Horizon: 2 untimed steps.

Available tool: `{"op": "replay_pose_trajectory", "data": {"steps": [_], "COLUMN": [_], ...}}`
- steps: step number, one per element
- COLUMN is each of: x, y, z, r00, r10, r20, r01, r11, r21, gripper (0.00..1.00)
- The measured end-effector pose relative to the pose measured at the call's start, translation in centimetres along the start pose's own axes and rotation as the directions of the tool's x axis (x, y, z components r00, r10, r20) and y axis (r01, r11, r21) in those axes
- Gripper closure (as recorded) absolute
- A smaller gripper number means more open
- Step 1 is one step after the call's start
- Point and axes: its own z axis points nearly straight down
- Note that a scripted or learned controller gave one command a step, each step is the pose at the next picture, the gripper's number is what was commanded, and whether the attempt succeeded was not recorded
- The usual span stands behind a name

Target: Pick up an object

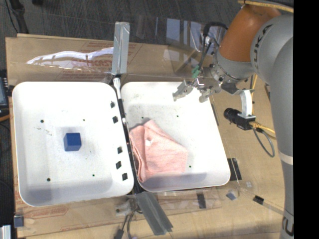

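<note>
Pink cloth [158, 152] crumpled in rt bin [209, 133], blue cube [73, 141] in left bin [30, 113], tool [192, 94] released

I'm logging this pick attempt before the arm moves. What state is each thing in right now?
blue cube: sitting flat in the left bin, untouched.
pink cloth: crumpled in the right bin, near its front left.
gripper: open, holding nothing, above the right bin's far edge.

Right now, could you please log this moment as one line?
pincer: open, above right bin's far edge | holding nothing | cloth: right bin | cube: left bin
</note>
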Motion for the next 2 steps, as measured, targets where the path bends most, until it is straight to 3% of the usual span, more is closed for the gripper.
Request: {"op": "replay_pose_trajectory", "data": {"steps": [1, 2], "x": [3.2, 4.9], "y": [-1.0, -7.1], "z": [13.6, 15.1], "r00": [0.993, 0.966], "r10": [-0.122, -0.260], "r20": [0.000, 0.000], "r01": [0.122, 0.260], "r11": [0.993, 0.966], "r21": [0.002, -0.003], "gripper": [0.00, 0.00]}}
